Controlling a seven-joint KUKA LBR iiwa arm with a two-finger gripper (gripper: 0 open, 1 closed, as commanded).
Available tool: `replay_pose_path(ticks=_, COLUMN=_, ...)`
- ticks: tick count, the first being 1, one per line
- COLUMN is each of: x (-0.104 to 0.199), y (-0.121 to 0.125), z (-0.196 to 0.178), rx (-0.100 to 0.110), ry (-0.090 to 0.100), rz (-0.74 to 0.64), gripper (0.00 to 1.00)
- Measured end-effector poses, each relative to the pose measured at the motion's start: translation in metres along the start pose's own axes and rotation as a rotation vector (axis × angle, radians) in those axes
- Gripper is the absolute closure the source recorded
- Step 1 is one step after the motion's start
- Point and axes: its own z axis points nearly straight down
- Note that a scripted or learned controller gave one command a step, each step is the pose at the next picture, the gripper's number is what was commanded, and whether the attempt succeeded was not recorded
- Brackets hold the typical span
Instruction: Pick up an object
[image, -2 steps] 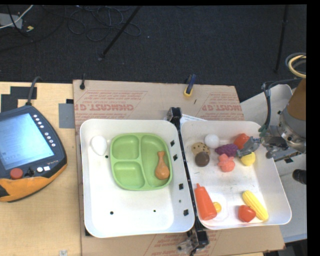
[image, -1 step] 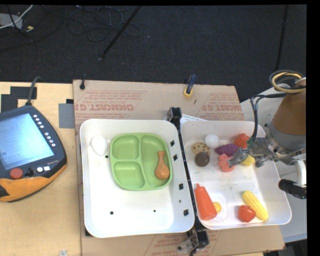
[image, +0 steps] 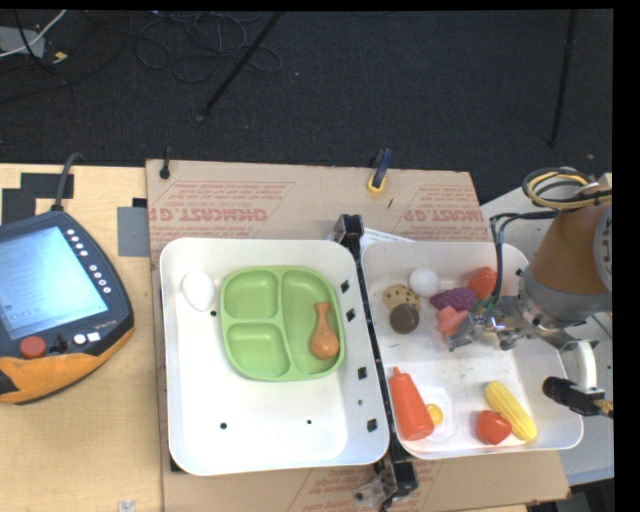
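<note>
Gripper (image: 470, 333): low inside right shallow white bin (image: 545, 440), arm (image: 565, 265) entering from right edge of bin. Finger state: cannot tell; metal parts at tip blurred and overlapping nearby items.

Nearest candidate: small pink plastic piece (image: 450, 321), just beside gripper tip on its left, possibly touching. Nothing visibly held between fingers.

Other items around tip:
- purple plastic grape-like cluster (image: 459, 298), just beyond pink piece, toward far rim.
- red-orange rounded plastic piece (image: 483, 282), near far side of gripper, partly hidden by arm.
- brown round ball (image: 404, 318) and speckled tan cookie (image: 399, 296), further left, apart from tip.
- white ball (image: 424, 282), near far rim.

Items toward near rim, well apart from tip: orange bottle with red cap (image: 409, 403), long axis running near-to-far; yellow plastic corn cob (image: 510, 410), long axis slanted; red plastic tomato-like piece (image: 492, 427), touching corn cob.

Judgement: shortest move leads left onto pink piece; crowding by purple cluster likely to complicate clean closure.

Left shallow white bin (image: 260, 440): green divided plastic tray (image: 255, 345) with orange plastic drumstick (image: 323, 335), far from gripper.
</note>
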Motion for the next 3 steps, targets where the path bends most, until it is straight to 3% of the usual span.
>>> replay_pose_path(ticks=1, x=0.001, y=0.000, z=0.012, rx=-0.002, ry=0.000, rz=0.003, gripper=0.00)
replay_pose_path(ticks=2, x=0.000, y=0.000, z=0.001, rx=-0.002, ry=0.001, rz=0.007, gripper=1.00)
replay_pose_path(ticks=3, x=0.002, y=-0.010, z=-0.050, rx=-0.008, ry=-0.002, rz=0.009, gripper=1.00)
